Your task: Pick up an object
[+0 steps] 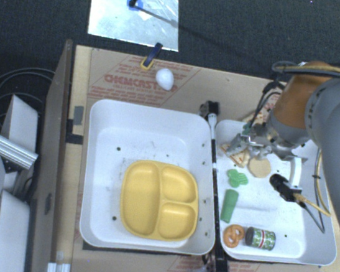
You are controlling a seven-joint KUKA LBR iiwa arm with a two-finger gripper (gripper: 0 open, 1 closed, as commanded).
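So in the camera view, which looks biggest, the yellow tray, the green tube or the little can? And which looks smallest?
1. Yellow divided tray, by far the largest, in the left bin.
2 and 3. Green tube and small can, in the right bin: they look about alike in size, too close to rank.

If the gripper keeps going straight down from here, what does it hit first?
Probably the tan cracker-like pieces under the gripper, at the back left of the right bin. Depth is unclear, so the round tan piece is possible.

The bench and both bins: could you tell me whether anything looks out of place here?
Yes: a white egg-shaped object lies on the cardboard behind the left bin, outside both bins. In the right bin, the can lies on its side.
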